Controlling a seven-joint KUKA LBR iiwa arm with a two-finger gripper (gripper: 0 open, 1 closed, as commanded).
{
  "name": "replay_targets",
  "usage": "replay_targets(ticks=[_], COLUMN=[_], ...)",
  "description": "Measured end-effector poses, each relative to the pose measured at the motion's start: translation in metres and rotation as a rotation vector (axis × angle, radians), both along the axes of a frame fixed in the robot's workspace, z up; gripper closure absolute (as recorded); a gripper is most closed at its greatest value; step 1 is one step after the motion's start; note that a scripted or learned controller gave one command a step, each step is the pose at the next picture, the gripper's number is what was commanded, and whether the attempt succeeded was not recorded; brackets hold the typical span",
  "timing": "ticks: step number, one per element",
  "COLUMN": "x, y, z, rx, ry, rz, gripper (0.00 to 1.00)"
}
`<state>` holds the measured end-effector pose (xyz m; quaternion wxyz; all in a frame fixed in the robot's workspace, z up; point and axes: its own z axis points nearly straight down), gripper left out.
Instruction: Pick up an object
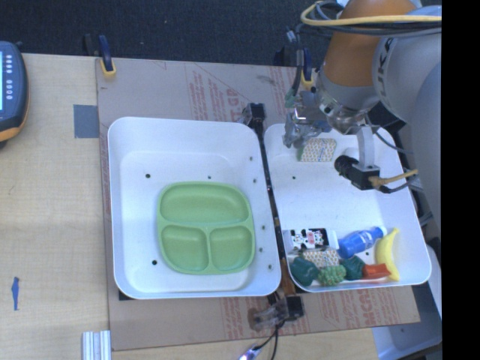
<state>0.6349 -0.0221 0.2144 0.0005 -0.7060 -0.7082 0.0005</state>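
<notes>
My claw (303, 135) hangs low over the far corner of the right bin (339, 201), directly by a small flat patterned pad (318, 151) that lies on the bin floor against the far wall. From this angle I cannot tell how my claw is set, nor whether it touches the pad.

I judge this pad my nearest target. It looks thin, light and probably soft, like a sponge or cloth square, so it should give under pressure and not break. Lying flat, it offers little height to pinch, so I would take it across its short width, pressing down to the floor before closing.

The other candidates sit clustered at the near edge of the same bin: a blue bottle (361, 241), a yellow banana (388, 253), a green piece (331, 274), a dark teal one (303, 269) and a black-and-white card (309, 238). The bottle and banana look smooth and rounded, likely to slip. The left bin (131, 201) holds 1 green divided tray (205, 227).
</notes>
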Motion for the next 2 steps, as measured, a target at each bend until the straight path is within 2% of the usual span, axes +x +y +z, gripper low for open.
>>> replay_targets(ticks=[1,2], x=[-0.022,0.019], y=[-0.065,-0.167], z=[-0.024,0.025], rx=[-0.002,-0.004], ry=[0.005,-0.006], rz=[-0.004,-0.002], gripper=[1.0,1.0])
